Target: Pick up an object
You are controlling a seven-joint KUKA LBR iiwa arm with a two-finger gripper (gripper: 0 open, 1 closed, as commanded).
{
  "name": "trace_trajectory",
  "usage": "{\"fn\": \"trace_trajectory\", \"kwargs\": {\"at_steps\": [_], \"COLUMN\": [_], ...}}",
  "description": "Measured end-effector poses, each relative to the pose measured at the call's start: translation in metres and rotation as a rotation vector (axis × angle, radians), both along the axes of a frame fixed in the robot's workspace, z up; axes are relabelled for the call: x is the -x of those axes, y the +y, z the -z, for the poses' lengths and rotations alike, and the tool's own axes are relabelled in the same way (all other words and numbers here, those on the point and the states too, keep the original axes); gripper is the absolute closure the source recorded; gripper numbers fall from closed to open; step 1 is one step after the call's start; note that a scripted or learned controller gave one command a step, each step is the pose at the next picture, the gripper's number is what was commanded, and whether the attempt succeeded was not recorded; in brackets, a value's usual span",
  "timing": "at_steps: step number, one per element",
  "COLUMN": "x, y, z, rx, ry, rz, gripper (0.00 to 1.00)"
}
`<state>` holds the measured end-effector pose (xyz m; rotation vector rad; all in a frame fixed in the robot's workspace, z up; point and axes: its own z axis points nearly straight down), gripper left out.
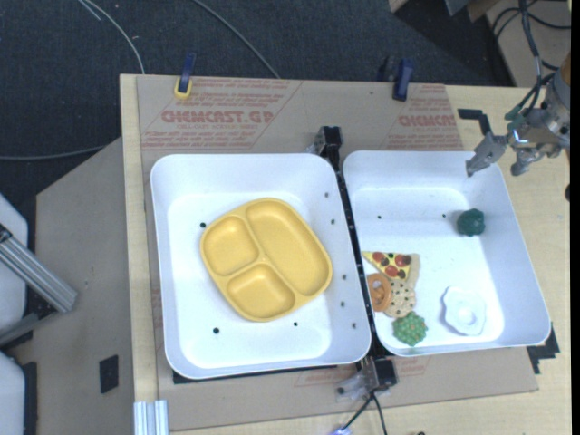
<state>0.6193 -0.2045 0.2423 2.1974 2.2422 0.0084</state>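
Desk, cardboard-topped, bearing two white bins. Left bin: one yellow divided tray, centred. Right bin: pizza slice, pretzel, cookie, broccoli in near-left corner; fried egg beside them; dark green ball apart, farther back. My claw: open, holding nothing, above the bin's far-right corner.

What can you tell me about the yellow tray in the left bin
The yellow tray looks like smooth plastic, rounded at the corners, with three compartments: one long, two smaller, all bare. It lies flat, right side up, turned at an angle, near the middle of the left bin. It rests on the bin floor, apart from the walls.
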Motion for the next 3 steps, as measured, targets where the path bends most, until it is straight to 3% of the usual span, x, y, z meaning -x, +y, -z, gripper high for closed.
{"fn": "trace_trajectory", "kwargs": {"at_steps": [3], "x": [-0.001], "y": [-0.009], "z": [0.113], "rx": [0.002], "ry": [0.006], "rz": [0.020], "gripper": [0.00]}}
